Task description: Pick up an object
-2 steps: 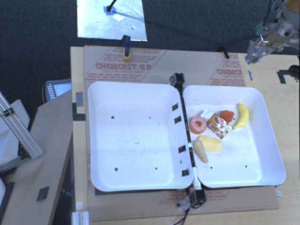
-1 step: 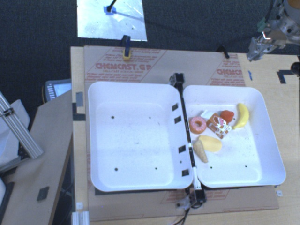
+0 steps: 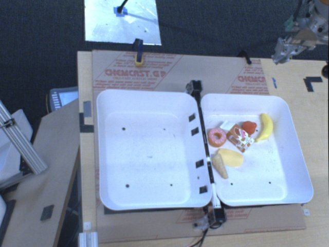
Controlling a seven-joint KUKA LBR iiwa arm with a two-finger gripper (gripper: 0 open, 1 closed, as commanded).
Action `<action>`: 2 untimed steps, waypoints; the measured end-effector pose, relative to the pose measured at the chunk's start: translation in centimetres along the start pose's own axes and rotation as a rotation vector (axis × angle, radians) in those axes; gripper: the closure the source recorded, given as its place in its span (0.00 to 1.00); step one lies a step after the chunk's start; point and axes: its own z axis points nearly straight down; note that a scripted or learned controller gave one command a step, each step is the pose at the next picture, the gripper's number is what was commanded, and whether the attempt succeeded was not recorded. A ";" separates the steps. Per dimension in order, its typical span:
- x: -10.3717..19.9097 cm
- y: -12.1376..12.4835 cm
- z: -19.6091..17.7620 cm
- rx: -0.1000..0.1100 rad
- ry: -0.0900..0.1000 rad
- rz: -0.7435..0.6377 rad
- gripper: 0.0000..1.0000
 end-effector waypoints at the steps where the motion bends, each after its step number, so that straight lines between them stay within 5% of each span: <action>1: 0.0 0.1 -1.1 -0.004 -0.002 -0.004 1.00; 2: 0.0 0.3 -2.3 -0.008 -0.003 -0.008 1.00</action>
